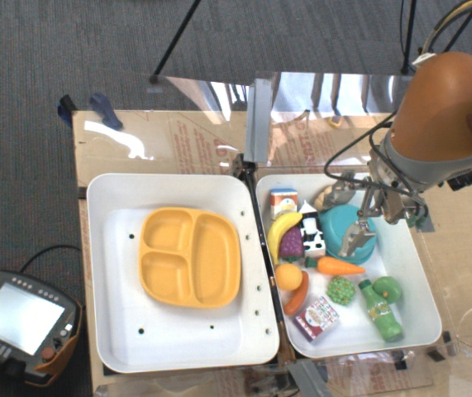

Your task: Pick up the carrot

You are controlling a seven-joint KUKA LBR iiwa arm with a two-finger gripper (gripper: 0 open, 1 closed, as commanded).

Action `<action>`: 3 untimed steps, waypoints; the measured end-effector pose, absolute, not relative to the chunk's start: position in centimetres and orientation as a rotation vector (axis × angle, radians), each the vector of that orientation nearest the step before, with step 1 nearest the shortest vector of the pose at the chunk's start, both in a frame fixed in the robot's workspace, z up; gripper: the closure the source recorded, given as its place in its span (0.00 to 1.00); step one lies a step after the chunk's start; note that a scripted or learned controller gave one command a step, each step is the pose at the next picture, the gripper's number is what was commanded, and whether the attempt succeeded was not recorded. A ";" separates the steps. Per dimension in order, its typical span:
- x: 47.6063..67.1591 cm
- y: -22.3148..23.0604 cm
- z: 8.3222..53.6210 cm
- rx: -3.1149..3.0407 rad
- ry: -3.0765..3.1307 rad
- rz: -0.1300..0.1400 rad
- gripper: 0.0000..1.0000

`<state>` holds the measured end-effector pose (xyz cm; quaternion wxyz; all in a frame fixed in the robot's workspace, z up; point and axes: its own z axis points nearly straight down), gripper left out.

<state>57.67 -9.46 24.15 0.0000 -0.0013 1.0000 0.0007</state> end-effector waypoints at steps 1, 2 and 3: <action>52.0 -12.4 14.8 -0.458 3.111 0.005 0.00; 53.4 -10.0 9.4 -0.604 3.078 -0.005 0.00; 51.6 -14.4 16.4 -0.753 3.045 -0.002 0.00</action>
